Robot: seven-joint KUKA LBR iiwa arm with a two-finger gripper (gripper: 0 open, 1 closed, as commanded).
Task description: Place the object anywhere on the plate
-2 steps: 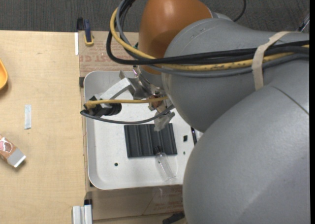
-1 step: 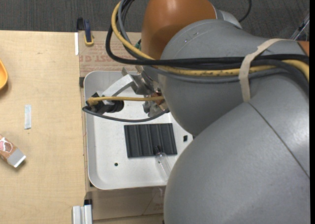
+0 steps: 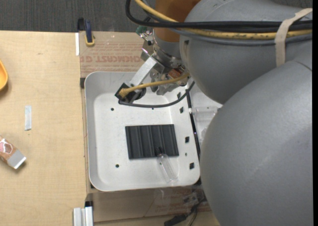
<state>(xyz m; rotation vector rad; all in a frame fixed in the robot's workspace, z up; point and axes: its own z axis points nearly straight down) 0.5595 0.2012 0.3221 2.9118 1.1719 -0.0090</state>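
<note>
A black ribbed plate lies flat in the middle of the white bin. A small clear tube-like object rests on the bin floor at the plate's near right corner. Its far end touches or overlaps the plate's edge. My gripper hangs over the bin's far right part, above and beyond the plate. It is well apart from the clear object. The wrist and large grey arm cover the gripper's tips.
The grey arm hides everything right of the bin. Left of it on the wooden bench lie a small grey strip, a red and white item and an orange thing. A blue clamp stands behind the bin.
</note>
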